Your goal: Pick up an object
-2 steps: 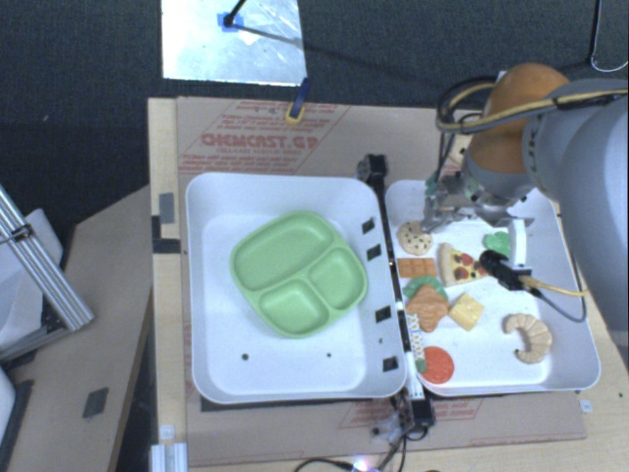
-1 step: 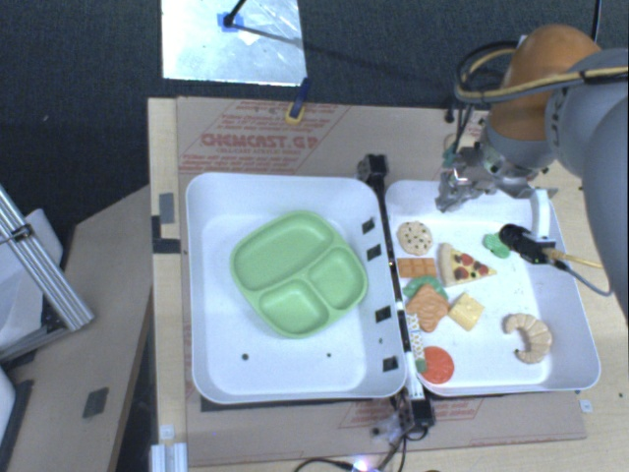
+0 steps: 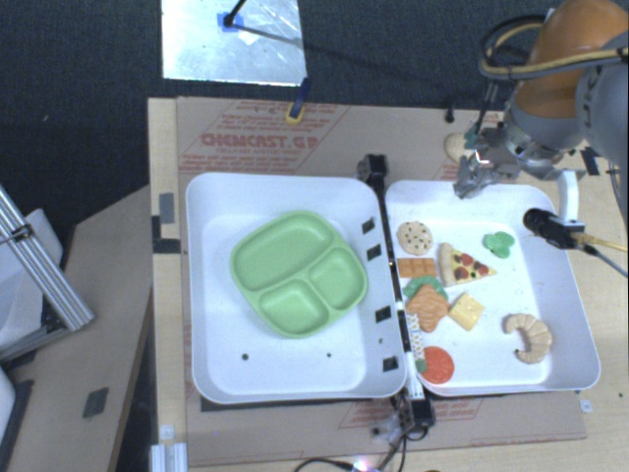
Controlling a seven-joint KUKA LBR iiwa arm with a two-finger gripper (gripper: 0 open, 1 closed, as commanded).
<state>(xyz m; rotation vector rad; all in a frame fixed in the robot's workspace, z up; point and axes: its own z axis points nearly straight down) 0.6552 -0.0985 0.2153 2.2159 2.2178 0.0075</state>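
Toy food pieces lie in the right bin (image 3: 570, 332), and none sits between the jaws: we see a cookie (image 3: 415, 236), a pizza slice (image 3: 464, 265), a green broccoli piece (image 3: 499, 244), a cheese wedge (image 3: 466, 311), a croissant (image 3: 530, 336) and a red tomato slice (image 3: 436, 365). The gripper (image 3: 474, 178) hangs over the far rim of that bin, apart from every piece; we cannot tell how its jaws stand. In the left bin (image 3: 211, 293) we see a green divided plate (image 3: 297, 272).
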